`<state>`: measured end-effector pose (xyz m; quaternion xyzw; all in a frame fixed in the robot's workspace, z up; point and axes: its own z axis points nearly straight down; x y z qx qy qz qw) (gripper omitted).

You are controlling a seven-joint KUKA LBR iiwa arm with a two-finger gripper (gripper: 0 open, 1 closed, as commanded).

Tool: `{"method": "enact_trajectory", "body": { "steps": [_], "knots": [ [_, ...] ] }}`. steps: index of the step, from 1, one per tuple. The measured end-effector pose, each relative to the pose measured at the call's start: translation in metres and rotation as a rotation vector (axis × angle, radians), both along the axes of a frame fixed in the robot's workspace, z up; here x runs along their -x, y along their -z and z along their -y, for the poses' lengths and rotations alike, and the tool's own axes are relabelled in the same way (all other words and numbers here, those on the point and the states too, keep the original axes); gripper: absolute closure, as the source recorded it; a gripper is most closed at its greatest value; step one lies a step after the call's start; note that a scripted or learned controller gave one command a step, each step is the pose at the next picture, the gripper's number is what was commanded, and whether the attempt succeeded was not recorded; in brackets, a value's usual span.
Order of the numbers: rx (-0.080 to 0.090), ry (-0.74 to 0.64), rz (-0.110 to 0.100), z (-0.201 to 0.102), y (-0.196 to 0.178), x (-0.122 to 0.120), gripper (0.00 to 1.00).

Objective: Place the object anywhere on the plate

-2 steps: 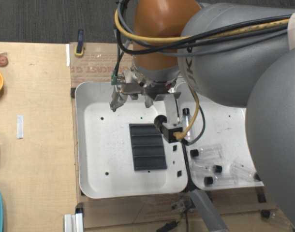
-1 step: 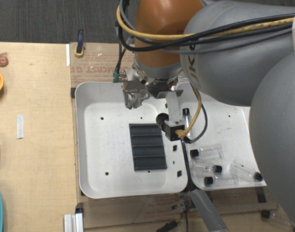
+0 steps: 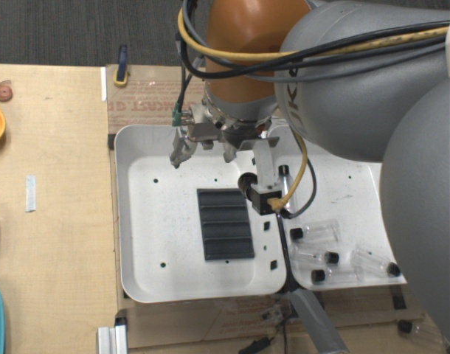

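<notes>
Overhead slanted view of a bench w/ two shallow white bins side by side. A large grey robot arm (image 3: 372,87) w/ an orange band (image 3: 251,28) above the wrist reaches in from the right and covers much of the upper frame. Its gripper (image 3: 203,152) hangs over the back of the left bin (image 3: 136,220), approx. above the bin floor. The two fingers (image 3: 179,152) stand apart, moderately wide, w/ nothing between them. A dark ribbed rectangular plate (image 3: 226,225) lies flat in the middle of the left bin, just in front of the gripper and not touching it. In the right bin (image 3: 358,190), several clear tubes w/ black caps (image 3: 332,257) lie loose near the front, well apart from the plate. Yellow and black cables (image 3: 210,50) loop around the wrist. To the left, a wooden bench top (image 3: 55,161).
</notes>
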<state>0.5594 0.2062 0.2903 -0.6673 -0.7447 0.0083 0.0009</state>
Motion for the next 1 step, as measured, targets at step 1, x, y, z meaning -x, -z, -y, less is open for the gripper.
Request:
{"method": "enact_trajectory", "body": {
  "steps": [1],
  "knots": [
    [0.003, 0.002, -0.003, 0.0018, -0.0073, -0.0006, 1.0]
  ]
}}
